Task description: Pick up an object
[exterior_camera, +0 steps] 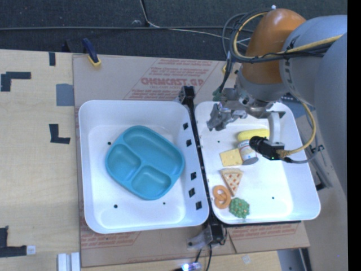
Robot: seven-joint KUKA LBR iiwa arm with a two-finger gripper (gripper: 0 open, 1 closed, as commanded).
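Camera view: my fingers hang over the upper left of the right bin, near the divider. I cannot tell how far they are open; nothing shows between them. Cracker, banana, can, pizza slice, pretzel and broccoli lie below, closely grouped. Risk: descending here meets bare floor or the wall.

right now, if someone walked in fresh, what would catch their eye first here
Most likely the blue divided plate lying alone in the left bin, the largest patch of colour. Next, the grey arm with its orange band reaching in over the right bin, its gripper near that bin's far left corner. Below it sits a cluster of small toy foods: a banana, a cheese slice, a pretzel and broccoli.
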